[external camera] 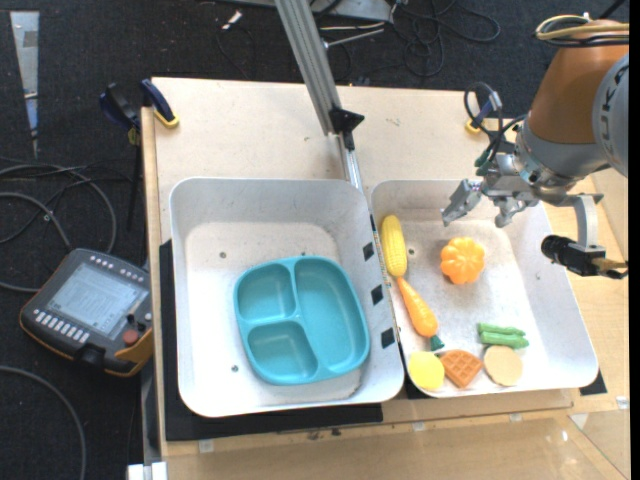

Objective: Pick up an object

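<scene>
My gripper (487, 209) hangs over the far part of the right bin (565, 313), fingers spread apart with nothing between them. An orange pumpkin (463, 261) sits just below and slightly left of it, apart from the fingers. A yellow corn cob (394, 244) lies along the bin's left wall, with an orange carrot (417, 308) below it. Near the front edge lie a yellow lemon (426, 370), a brown waffle (461, 368), a tan round biscuit (503, 366) and a green bean pod (501, 335).
The left bin (200, 218) holds a teal divided plate (299, 319). A metal pole (312, 53) slants over the bench behind the bins. A teach pendant (85, 308) lies on the floor at left.
</scene>
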You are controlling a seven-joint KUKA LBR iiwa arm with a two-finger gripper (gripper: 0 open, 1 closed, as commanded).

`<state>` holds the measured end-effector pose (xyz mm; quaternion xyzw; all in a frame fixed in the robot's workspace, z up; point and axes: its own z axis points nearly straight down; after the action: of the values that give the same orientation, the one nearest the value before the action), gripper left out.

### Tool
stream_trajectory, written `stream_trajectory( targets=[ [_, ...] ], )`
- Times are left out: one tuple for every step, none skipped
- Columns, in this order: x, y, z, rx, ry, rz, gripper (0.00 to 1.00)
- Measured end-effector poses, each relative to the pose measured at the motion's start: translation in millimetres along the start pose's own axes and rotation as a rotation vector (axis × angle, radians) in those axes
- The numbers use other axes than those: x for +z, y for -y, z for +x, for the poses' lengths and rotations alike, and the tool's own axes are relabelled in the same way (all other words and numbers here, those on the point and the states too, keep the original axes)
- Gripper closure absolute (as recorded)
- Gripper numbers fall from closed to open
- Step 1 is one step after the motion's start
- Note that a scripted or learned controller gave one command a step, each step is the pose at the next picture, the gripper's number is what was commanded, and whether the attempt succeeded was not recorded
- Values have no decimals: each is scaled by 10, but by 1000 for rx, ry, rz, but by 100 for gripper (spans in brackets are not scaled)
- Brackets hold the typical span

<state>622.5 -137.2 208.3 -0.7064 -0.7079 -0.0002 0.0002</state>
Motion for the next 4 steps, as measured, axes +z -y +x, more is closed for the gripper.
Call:
stream_trajectory(
  targets=[
    [0,0,0,0,0,0,0],
    [629,1,63,-1,0,6,0],
    [1161,6,73,1,1,3,0],
    [1024,-8,67,2,1,-2,100]
  ],
)
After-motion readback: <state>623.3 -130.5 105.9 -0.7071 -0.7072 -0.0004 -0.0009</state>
